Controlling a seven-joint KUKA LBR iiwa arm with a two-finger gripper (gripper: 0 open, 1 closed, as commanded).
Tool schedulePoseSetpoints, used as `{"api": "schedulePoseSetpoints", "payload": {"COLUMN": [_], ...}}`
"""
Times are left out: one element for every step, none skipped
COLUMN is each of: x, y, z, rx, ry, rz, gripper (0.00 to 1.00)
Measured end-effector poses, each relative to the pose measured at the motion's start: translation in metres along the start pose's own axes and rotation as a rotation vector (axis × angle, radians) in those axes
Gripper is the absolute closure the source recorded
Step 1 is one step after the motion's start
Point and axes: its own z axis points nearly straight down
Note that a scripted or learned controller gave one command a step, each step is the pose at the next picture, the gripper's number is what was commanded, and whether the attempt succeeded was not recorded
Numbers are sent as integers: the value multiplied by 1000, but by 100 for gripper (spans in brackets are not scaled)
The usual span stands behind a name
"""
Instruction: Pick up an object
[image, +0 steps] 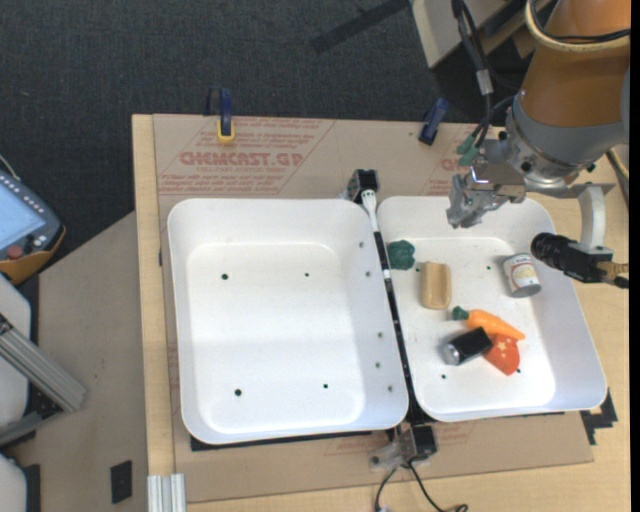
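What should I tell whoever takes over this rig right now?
Gripper: above the back of the right bin, nothing seen between its fingers; open or shut is unclear.
Things, all in the right bin: green lump, tan block, can, carrot, black cylinder, orange piece.
Done: nothing picked yet.
Left: lower onto one object, grasp, lift. The green lump and tan block lie nearest the gripper.

- your bench (160, 300) carries a printed cardboard sheet (250, 150).
- on that sheet you see the left bin (200, 225) and right bin (570, 340), side by side, touching.
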Motion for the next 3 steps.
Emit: {"api": "schedulePoseSetpoints", "payload": {"x": [42,89,83], "y": [-26,-42,-59], "z": [24,14,41], "rx": [2,-2,2], "ry": [-1,-1,-3], "rz": [6,4,11], "gripper": [100,100,100]}}
